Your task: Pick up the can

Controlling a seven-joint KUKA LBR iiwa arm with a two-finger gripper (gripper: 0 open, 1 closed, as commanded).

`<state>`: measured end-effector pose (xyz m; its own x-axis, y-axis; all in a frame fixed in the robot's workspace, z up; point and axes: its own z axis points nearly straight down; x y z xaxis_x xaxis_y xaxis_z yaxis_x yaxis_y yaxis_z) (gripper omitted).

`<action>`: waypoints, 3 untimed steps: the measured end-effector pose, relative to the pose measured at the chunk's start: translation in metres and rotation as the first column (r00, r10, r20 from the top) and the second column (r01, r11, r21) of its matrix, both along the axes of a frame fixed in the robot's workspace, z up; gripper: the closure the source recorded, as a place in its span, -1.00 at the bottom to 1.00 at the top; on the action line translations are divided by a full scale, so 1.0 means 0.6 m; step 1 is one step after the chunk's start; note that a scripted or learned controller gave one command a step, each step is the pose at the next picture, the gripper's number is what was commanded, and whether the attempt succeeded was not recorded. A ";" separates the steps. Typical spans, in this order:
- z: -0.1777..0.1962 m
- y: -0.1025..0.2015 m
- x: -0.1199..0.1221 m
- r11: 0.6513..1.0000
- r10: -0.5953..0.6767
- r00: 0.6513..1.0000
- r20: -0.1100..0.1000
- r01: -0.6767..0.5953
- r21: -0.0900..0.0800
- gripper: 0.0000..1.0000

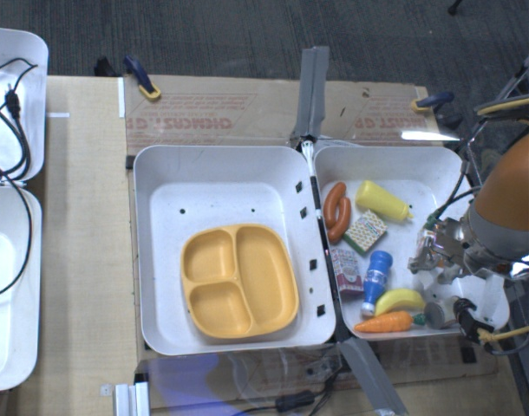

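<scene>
Left bin (152,232): just the yellow divided plate (239,280). Right bin (403,170): sausages (336,211), mustard bottle (382,200), small printed box (366,231), blue bottle (376,276), banana (400,301), carrot (384,322). The can (346,271) looks like the reddish labelled piece hard against the bin's left wall, just left of the blue bottle, though the label's too blurry to be sure. Long axis runs roughly near-to-far in view; seems to lie on its side. Gripper (438,254) sits at the bin's right side, above the floor. Can't tell whether the jaws are apart or together. So the can lies left of the jaws, clear across the bin, blue bottle and banana between.
</scene>
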<state>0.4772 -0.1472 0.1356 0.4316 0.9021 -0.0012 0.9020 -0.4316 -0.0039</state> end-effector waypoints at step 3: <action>0.191 0.263 0.009 0.966 -0.257 0.966 -0.002 0.257 -0.004 1.00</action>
<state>0.4825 0.0105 0.2500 0.6490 0.7608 -0.0058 0.7608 -0.6490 -0.0039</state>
